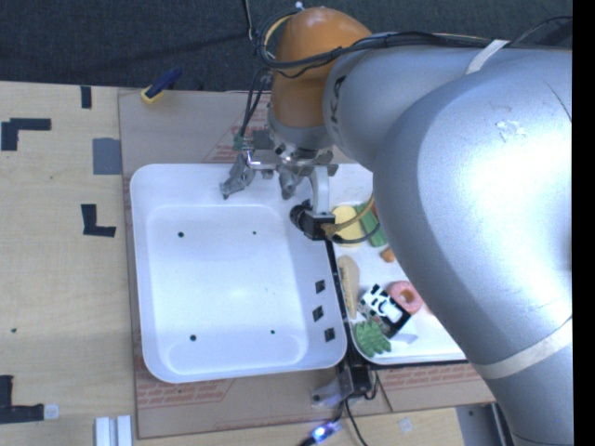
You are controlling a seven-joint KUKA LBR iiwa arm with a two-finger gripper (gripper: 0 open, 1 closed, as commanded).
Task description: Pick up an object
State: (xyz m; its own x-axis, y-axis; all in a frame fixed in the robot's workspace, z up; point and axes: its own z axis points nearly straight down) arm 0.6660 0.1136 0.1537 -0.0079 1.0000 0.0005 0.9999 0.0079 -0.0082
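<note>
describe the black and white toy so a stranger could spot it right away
Find the right-hand white bin, partly under the big grey arm. Near its front edge lies a cluster of small things, among them the black and white toy, between a pink piece and a green leafy piece. It alone is black and white.

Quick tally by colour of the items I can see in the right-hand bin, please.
Much of the right bin is hidden behind the arm; visible items only:
Yellow: 1
Tan: 1
Pink: 1
Black-and-white: 1
Green: 1
Total: 5
</note>
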